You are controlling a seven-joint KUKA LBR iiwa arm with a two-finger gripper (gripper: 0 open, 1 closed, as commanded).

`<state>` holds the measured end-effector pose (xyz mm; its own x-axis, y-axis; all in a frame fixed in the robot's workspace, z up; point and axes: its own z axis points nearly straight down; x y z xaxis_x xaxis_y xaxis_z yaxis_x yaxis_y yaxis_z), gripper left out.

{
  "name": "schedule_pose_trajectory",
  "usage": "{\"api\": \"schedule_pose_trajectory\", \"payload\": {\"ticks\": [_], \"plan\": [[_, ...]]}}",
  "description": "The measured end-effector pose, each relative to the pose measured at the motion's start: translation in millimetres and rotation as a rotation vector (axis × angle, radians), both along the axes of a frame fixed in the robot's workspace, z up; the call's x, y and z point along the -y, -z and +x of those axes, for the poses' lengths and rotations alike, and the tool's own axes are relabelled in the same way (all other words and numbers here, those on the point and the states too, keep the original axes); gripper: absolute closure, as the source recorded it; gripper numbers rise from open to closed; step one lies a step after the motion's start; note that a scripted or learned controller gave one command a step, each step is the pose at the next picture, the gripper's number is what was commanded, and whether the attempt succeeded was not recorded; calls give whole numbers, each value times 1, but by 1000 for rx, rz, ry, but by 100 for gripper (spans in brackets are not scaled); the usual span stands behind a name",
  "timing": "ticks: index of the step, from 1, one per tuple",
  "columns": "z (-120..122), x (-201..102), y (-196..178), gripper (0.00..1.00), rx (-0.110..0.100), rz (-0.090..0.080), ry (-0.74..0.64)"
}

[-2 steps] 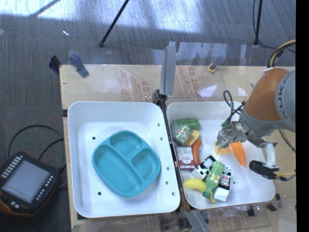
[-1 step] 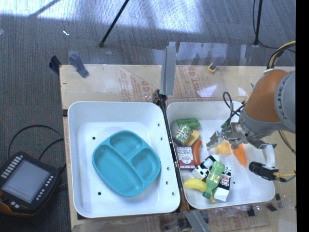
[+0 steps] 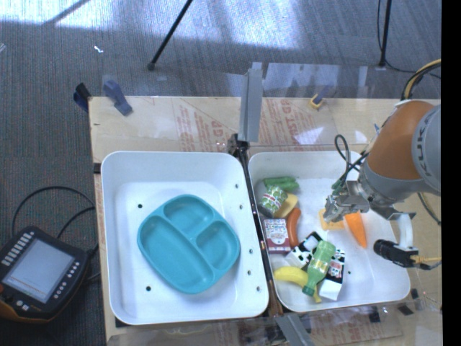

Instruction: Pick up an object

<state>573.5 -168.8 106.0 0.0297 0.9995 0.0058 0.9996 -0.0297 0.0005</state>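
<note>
My gripper (image 3: pixel 336 211) hangs low over the middle of the right bin (image 3: pixel 382 283), with the grey arm reaching in from the right. An orange carrot (image 3: pixel 356 229) lies just to its right, and a small yellow-orange piece (image 3: pixel 328 223) sits right beneath it. Whether the gripper touches either one is hidden. In front of it lie a green bottle (image 3: pixel 319 265), a banana (image 3: pixel 289 274) and a black-and-white carton (image 3: pixel 314 245). A red box (image 3: pixel 276 235) and a green round item (image 3: pixel 271 200) lie at the bin's left side.
The left bin (image 3: pixel 122 193) holds a teal divided plate (image 3: pixel 189 242). A grey post (image 3: pixel 251 110) stands behind the wall shared by the bins. A black clip-like part (image 3: pixel 395 252) of the arm hangs over the right bin's right side. A pendant (image 3: pixel 39 271) lies on the floor at left.
</note>
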Motion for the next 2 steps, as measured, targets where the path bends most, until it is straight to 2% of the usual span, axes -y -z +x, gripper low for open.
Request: {"api": "schedule_pose_trajectory", "payload": {"ticks": [1,2], "plan": [[0,0,0,0,0,0,1],[0,1,-8,100,-2,2,3]]}}
